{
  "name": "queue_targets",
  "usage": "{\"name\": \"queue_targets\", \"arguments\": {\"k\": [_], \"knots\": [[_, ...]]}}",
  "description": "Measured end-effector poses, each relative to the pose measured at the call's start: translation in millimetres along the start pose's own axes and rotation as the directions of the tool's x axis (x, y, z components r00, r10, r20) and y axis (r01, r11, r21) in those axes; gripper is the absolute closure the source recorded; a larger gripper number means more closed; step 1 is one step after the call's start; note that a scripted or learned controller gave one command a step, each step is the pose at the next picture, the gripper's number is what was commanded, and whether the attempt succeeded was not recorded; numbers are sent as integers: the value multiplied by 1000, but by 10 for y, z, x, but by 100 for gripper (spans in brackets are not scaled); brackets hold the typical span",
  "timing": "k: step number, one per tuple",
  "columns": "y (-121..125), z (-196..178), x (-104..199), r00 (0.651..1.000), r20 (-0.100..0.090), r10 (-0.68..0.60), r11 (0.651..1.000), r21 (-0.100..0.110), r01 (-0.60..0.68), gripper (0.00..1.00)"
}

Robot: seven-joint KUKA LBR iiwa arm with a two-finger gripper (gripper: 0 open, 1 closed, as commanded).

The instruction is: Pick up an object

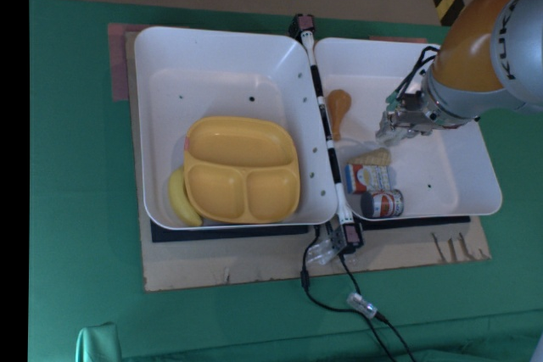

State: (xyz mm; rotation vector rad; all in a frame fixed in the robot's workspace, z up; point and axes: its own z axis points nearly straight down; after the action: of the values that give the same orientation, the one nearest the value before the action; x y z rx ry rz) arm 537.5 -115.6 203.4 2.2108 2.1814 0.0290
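We cannot tell our gripper state; the small can near the counter's front edge looks rigid, grippable across its sides.

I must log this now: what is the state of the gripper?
Gripper: above the right bin; open or closed cannot be told.
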Motion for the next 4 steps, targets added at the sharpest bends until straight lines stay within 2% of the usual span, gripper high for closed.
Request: {"name": "queue_targets", "arguments": {"k": [1,2,3,4], "knots": [[725,139,142,1000,-8,-9,1000,28,9,100],[722,131,105,1000,-1,-6,1000,27,6,0],[400,166,153,1000,-2,-7,1000,15,7,0],[7,148,168,1000,-3,-8,1000,12,8,0]]}}
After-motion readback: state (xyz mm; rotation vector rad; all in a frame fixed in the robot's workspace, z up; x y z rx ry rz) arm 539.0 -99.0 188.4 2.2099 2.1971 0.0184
